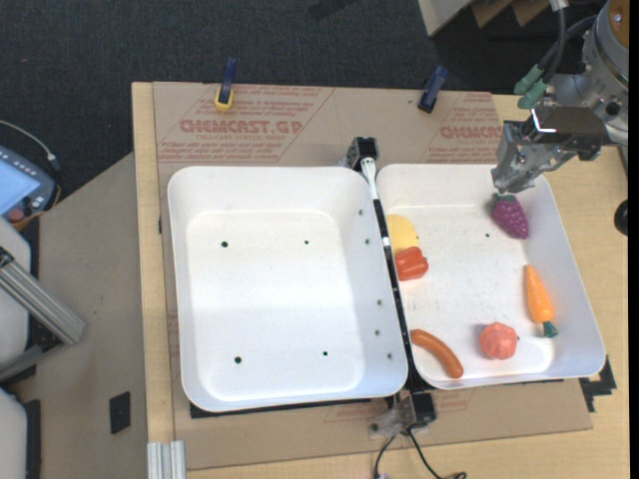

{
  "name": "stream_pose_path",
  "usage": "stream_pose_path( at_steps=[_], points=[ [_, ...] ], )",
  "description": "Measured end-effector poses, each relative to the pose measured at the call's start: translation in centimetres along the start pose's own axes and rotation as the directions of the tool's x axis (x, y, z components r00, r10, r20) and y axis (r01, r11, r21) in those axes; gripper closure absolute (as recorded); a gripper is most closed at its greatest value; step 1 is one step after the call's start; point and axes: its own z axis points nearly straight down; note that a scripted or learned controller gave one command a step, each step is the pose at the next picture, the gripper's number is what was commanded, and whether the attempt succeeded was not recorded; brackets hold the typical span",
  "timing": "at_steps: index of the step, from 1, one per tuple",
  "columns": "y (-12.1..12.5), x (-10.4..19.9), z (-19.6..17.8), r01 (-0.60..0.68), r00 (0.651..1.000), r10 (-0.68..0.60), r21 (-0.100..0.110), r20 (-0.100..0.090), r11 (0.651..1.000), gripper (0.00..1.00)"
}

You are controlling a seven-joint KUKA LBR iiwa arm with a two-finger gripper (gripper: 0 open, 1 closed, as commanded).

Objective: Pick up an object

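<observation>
The right bin (464, 287) holds several toy foods. A purple grape bunch (511, 217) lies near its far right corner. My gripper (513, 185) hangs just above the bunch's top end, at the far rim of the bin. An orange carrot (538, 297) lies along the right wall. A pink round fruit (498, 340) and an orange-red sausage (437, 353) sit near the front rim. A yellow piece (401, 232) and a red pepper (410, 263) rest against the left wall.
The left bin (270, 287) sits beside the right one, their rims touching at a black clip (361, 152). Both rest on a cardboard sheet (300, 118) held by blue clamps (228, 80) at the far edge. Cables hang at the upper right.
</observation>
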Motion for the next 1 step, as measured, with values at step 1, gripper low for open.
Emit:
stream_pose_path(
  at_steps=[1],
  points=[
    [0.03,-1.55,-4.80,0.001,1.000,-0.001,-0.015,0.000,1.000,1.00]
  ],
)
